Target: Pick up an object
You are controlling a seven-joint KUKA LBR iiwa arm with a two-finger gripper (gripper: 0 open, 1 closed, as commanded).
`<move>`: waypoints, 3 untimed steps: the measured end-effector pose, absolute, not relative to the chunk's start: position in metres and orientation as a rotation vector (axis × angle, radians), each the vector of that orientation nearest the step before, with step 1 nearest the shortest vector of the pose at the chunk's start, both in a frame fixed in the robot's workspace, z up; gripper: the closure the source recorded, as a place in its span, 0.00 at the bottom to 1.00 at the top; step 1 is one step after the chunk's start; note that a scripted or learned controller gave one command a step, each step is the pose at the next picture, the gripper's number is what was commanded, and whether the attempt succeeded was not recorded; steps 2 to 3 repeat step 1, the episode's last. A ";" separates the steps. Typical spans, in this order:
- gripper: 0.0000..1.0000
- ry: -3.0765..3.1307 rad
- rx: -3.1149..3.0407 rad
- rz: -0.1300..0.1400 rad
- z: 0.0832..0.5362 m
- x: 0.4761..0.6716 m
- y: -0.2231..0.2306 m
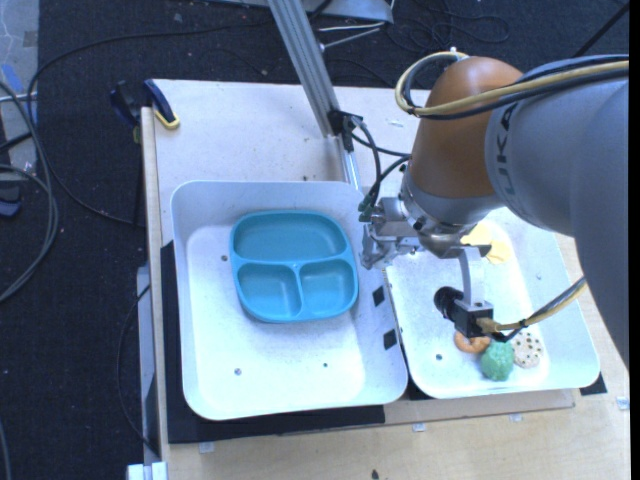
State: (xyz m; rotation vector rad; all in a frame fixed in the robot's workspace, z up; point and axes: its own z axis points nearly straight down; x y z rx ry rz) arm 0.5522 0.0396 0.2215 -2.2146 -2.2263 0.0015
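The arm (500,158) reaches in over the right bin (565,373). The jaws are located under the wrist, above the seam where the two bins meet. Their state cannot be told: the wrist body hides the tips. No item is visible between them.

Item positions, referenced to the jaws:

- Blue plate (295,266): three compartments, lying flat in the left bin (200,308), just beside the jaws on the view's left. Its right rim is near the metal wrist housing.
- Yellow item (497,245): in the right bin, to the view's right of the jaws, partly covered by the arm.
- Orange piece (467,344): in the right bin, nearer the camera than the jaws and to their right.
- Green lump (497,362): just beside the orange piece, at the near wall of the right bin.
- Speckled disc (527,349): just right of the green lump, apparently touching it.

Both bins rest on the pale surface (230,128).
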 end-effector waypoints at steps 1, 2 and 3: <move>1.00 -2.226 -2.214 0.002 0.217 0.536 0.089; 1.00 -2.226 -2.214 0.002 0.217 0.536 0.089; 1.00 -2.226 -2.214 0.002 0.217 0.536 0.089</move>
